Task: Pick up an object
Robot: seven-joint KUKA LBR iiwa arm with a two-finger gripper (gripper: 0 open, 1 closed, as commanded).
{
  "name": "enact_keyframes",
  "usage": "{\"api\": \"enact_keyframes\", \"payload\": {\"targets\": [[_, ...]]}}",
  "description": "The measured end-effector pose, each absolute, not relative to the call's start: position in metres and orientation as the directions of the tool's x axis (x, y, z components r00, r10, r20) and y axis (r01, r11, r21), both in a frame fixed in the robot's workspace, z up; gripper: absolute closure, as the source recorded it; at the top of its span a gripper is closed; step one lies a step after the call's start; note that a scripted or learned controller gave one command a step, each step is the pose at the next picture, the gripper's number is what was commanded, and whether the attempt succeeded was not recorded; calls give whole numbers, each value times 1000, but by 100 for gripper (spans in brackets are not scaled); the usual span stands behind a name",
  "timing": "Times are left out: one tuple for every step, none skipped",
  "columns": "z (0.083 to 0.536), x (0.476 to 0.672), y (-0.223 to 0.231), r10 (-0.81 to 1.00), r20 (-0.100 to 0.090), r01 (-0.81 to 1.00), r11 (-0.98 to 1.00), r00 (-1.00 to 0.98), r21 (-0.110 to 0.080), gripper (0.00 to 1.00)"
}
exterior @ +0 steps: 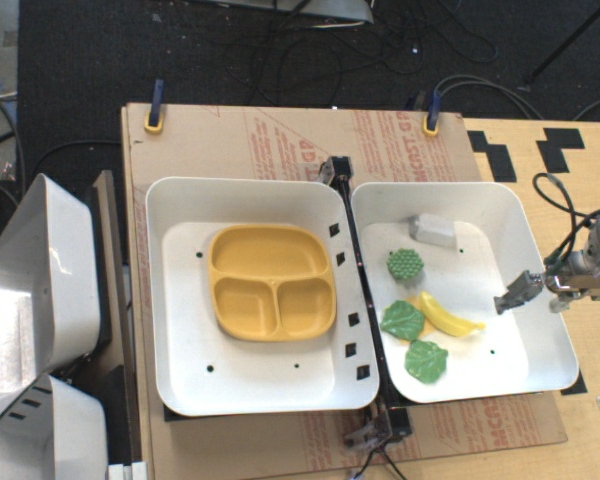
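The right bin (510,213) holds a grey block (433,230) near its back, a round green knobbly ball (405,264), a yellow banana (448,316) and two green leafy pieces (403,320) (426,360). My gripper (520,292) reaches in from the right edge, over the right side of this bin, a short way right of the banana. Nothing sits between its fingers.
The left bin (170,268) holds a yellow divided plate (273,281). A black divider with clips (350,258) runs between the bins. A cardboard sheet (280,138) lies under both, with clamps at its back. Grey bins (35,268) stand off the bench at left.
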State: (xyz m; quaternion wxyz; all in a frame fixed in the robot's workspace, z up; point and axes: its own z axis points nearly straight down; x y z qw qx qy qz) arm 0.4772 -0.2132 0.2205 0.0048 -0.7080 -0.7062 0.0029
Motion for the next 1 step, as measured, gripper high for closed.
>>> {"api": "enact_keyframes", "payload": {"targets": [[226, 480, -213, 1000, 0, 1000, 1, -1, -1, 0]]}}
